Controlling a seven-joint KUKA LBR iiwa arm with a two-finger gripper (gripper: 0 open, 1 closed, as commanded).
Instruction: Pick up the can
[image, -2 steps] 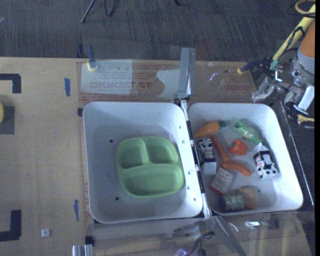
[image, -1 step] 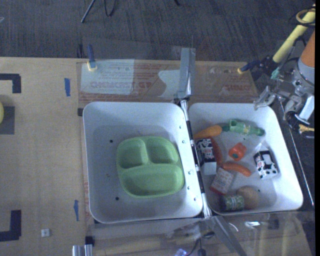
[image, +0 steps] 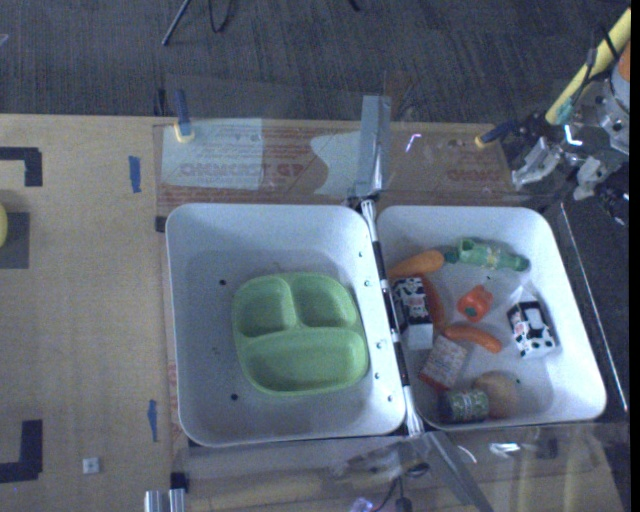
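The can (image: 465, 404) is small, with a dark greenish label, and lies on its side at the front of the right bin (image: 560, 235). It touches a brown round fruit (image: 499, 390) on its right. My gripper (image: 557, 174) hangs beyond the right bin's far right corner, high above the bench and far from the can. Its two pale fingers stand apart, open, with nothing between them.
The right bin also holds a reddish packet (image: 443, 362) just behind the can, two carrots (image: 416, 264), two cow-print cartons (image: 531, 328), a green bottle (image: 492, 256) and an orange toy (image: 476, 301). A green divided plate (image: 297, 333) lies in the left bin (image: 200, 250).
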